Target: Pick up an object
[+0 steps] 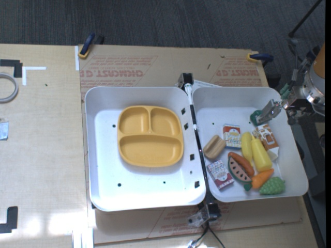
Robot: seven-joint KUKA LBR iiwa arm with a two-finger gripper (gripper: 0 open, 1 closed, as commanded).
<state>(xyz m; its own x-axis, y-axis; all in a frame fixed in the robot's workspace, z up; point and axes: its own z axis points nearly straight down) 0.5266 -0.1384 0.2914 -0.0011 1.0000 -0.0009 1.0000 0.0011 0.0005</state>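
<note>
Toys lie heaped in the right bin [296, 161]: a bread piece [213, 147], a watermelon slice [241, 168], a yellow corn cob [260, 154], a carrot [261, 177], green broccoli [272, 186] and small boxes [232, 136], so any of them could serve as the pick. The left bin [98, 154] bears a yellow divided plate [150, 136]. The gripper [267, 111] hangs over the right bin's far right corner, near the corn, seemingly poised to descend; whether it is released or clenched I cannot tell.
</note>
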